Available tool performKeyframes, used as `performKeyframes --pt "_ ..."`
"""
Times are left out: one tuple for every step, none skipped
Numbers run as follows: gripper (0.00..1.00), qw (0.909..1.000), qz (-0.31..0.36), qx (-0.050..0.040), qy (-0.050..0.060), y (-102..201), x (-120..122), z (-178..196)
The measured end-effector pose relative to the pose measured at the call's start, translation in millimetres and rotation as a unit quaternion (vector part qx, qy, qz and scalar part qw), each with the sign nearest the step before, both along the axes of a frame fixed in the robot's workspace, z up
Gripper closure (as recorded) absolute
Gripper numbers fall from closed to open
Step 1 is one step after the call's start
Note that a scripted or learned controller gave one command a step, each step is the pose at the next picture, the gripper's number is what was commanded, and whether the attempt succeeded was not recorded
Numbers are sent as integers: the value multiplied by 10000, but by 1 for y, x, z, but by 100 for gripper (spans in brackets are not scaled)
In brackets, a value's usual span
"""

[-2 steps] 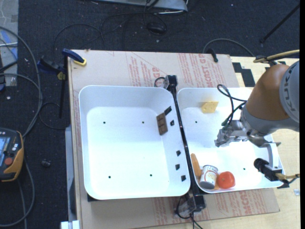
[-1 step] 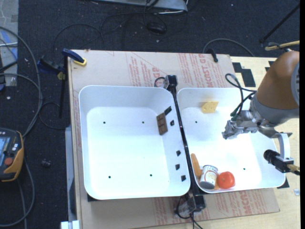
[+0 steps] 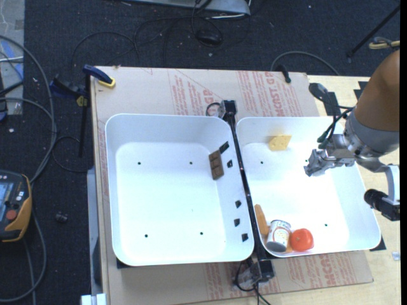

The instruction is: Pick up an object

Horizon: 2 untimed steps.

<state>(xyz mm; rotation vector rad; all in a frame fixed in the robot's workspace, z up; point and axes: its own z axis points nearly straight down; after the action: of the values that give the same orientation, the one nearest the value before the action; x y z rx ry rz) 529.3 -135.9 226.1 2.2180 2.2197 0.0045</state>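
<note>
Camera view: the jaws (image 3: 316, 165) hang over the right bin (image 3: 356, 196), toward its right side; whether they are open or closed cannot be told. A yellow block (image 3: 280, 143) lies near that bin's far wall. At its near left corner sit an orange carrot (image 3: 261, 219), a small can (image 3: 278, 234) with an unreadable label, and a red tomato (image 3: 302, 239) close together. A brown block (image 3: 217, 165) rests in the left bin (image 3: 127, 170). Red mirrored print covers the cardboard (image 3: 184, 88) on the bench, not legible.
</note>
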Motion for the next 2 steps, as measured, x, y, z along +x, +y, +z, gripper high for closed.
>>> performKeyframes --pt "100 10000 -3 -2 3 -7 4 46" --pt "100 10000 15 6 29 36 22 29"
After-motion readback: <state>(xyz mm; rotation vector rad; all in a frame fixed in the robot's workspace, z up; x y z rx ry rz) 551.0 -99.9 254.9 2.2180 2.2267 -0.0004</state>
